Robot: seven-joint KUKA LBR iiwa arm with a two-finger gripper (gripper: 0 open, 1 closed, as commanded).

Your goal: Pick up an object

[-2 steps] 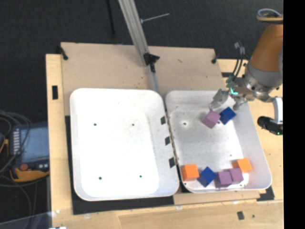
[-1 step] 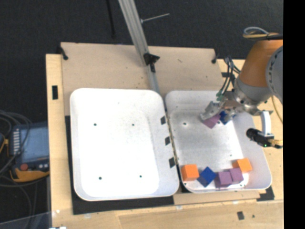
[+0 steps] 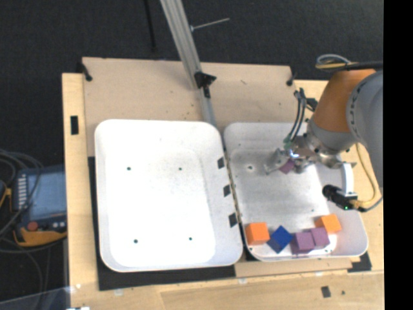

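Purple block point(image 3: 286, 166) sits pinched between the fingers of the gripper point(image 3: 284, 165), over the upper middle of the right bin point(image 3: 277, 199). Along that bin's near edge lie an orange cube point(image 3: 257, 232), a blue cube point(image 3: 281, 238), two purple cubes point(image 3: 310, 240) side by side, and another orange cube point(image 3: 331, 223). Touching it on the left is the left bin point(image 3: 161, 192).
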